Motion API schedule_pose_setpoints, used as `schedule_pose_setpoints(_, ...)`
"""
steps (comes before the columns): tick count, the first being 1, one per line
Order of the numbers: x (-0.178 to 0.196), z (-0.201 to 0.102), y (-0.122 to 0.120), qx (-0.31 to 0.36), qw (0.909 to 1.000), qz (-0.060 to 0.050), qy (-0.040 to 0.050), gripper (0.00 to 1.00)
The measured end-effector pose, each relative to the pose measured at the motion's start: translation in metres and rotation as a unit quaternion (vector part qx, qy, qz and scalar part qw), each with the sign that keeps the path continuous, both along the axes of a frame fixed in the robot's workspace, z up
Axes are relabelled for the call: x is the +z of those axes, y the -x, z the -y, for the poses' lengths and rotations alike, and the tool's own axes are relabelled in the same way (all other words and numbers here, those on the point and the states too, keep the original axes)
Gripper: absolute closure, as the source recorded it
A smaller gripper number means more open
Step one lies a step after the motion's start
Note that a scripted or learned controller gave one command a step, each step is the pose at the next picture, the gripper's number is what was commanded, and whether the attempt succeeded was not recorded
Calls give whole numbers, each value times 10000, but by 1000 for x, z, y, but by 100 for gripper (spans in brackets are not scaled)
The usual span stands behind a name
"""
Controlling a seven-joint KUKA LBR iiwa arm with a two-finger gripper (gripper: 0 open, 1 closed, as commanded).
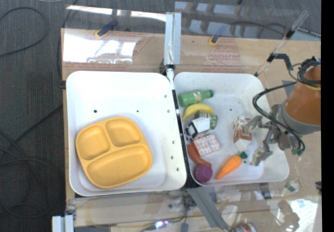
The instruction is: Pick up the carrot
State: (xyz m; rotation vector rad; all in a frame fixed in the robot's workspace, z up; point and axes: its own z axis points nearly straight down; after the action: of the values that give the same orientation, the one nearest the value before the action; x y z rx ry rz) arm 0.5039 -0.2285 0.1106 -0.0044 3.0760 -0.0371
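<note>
Dark carpet with looped cables seen around wooden bench (78, 48). Two white bins set side by side: left bin (117, 87) bears yellow divided plate (113, 151); right bin (229, 87) crowded along inner wall. Arm (305, 103) reaching in from right, gripper (263, 145) spread open, nothing grasped, hung near bin's right wall. Carrot (228, 167) lying near front edge, just left of gripper, beside purple ball (203, 173). Risk judged: fingers closing wide of carrot's green tip. Crumpled wrapper (241, 128) hard to identify; arm cut off at frame edge.
</note>
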Motion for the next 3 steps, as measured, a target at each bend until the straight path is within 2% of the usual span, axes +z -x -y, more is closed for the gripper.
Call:
schedule_pose_setpoints(1,0,1,-2,93,10000,-21,6,0)
schedule_pose_setpoints(2,1,2,-3,842,9964,11,85,0)
schedule_pose_setpoints(3,1,4,-6,2277,9736,-9,191,0)
